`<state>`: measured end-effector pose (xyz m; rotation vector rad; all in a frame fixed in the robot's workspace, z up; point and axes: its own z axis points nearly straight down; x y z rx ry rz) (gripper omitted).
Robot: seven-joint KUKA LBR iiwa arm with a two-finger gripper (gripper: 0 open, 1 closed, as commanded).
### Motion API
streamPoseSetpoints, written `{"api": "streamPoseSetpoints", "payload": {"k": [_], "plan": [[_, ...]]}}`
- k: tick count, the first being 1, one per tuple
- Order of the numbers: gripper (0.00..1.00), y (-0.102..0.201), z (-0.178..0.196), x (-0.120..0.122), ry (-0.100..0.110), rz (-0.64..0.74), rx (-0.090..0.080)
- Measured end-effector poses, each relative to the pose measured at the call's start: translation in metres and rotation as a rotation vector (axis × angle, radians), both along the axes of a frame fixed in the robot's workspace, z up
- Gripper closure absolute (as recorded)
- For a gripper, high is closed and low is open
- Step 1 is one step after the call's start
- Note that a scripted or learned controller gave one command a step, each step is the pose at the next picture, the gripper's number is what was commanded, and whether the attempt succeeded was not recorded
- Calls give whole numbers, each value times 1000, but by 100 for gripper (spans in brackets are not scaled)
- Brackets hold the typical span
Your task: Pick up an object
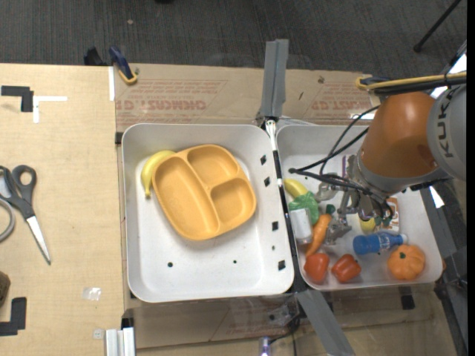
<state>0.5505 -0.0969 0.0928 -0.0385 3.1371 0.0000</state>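
- Objects for the task are lying heaped in the right bin (427, 277), and nothing is showing as lifted yet, so by my reading the pick is sitting at the reach-in stage with the grasp and the raise both left to do.
- Arm (401, 143) is hanging over that bin, its orange band covering the back half, and the gripper (355, 208) is sitting low among the items; whether it is open or closed I cannot tell, since cables and metal parts are crowding it.
- Left bin (141, 273) is carrying a yellow divided plate (202, 191) with a banana (152, 167) tucked against the plate's far-left edge.
- Small pumpkin (406, 262) is resting in the near right corner, round and orange.
- Blue bottle (377, 243) is lying on its side just beside the pumpkin.
- Carrot (319, 232) is leaning at a slant near the bin's left wall, above a tomato (316, 267) and a red pepper (346, 268), all three looking plastic and smooth.
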Motion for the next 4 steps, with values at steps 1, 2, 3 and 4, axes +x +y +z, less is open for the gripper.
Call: {"api": "streamPoseSetpoints", "payload": {"k": [1, 2, 3, 4], "plan": [[0, 2, 1, -35, -4, -61, -2], [0, 2, 1, -35, -5, -73, -3], [0, -6, 4, -50, -20, -296, -5], [100, -5, 12, -52, -12, -292, -4]]}}
